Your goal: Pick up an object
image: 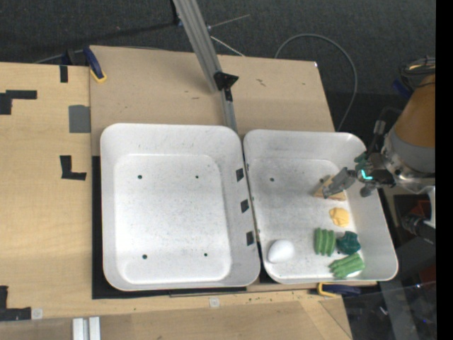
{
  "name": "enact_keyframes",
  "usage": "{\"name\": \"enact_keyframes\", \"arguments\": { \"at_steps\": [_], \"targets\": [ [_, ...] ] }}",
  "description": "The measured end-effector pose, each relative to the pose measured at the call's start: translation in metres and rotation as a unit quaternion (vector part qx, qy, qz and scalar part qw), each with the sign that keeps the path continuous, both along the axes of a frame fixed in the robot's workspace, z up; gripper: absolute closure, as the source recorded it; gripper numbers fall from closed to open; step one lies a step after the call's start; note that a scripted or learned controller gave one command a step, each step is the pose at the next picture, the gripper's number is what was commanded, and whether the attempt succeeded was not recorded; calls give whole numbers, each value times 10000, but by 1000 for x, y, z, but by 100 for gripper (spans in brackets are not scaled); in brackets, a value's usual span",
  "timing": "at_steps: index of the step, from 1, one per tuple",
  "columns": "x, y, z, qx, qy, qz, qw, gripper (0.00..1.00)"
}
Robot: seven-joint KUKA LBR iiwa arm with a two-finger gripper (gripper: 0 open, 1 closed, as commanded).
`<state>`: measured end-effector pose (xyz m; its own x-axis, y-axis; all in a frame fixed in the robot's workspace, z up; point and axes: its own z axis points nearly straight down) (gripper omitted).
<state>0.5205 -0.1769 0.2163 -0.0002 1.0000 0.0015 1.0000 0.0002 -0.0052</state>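
Arm (417, 137): enters from the right edge, grey wrist under an orange band, reaching leftward over the right bin's (297, 151) right rim.

Gripper (338, 184): dark, low over the right bin's upper right part, tip pointing left. Whether it is apart or together cannot be told. A small tan object (328, 188) lies right at its tip; contact is unclear.

Left bin (170, 144): white, shallow, speckled floor with four dark dots.

Right bin, contents:
- Tan object: upper right part, at the gripper tip.
- Yellow piece (340, 217): just below the gripper, near the right wall.
- Green block (324, 241): ribbed, below the yellow piece, slightly left.
- Teal piece (348, 244): dark, just beside the green block on its right.
- Green toy (347, 265): lighter, lowest, near the front right corner, close under the teal piece.
- White ball (281, 251): front left part, well apart from the green cluster.

Bench (163, 83): tan board under both bins, a grey pole (202, 37) slanting across its top.
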Motion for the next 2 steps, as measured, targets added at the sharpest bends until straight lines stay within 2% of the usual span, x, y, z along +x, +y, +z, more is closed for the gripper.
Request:
{"name": "enact_keyframes", "arguments": {
  "at_steps": [1,2],
  "targets": [
    [1,0,2,-5,-17,8,10000,0],
    [4,5,-43,-3,2,6,10000,0]
  ]
}}
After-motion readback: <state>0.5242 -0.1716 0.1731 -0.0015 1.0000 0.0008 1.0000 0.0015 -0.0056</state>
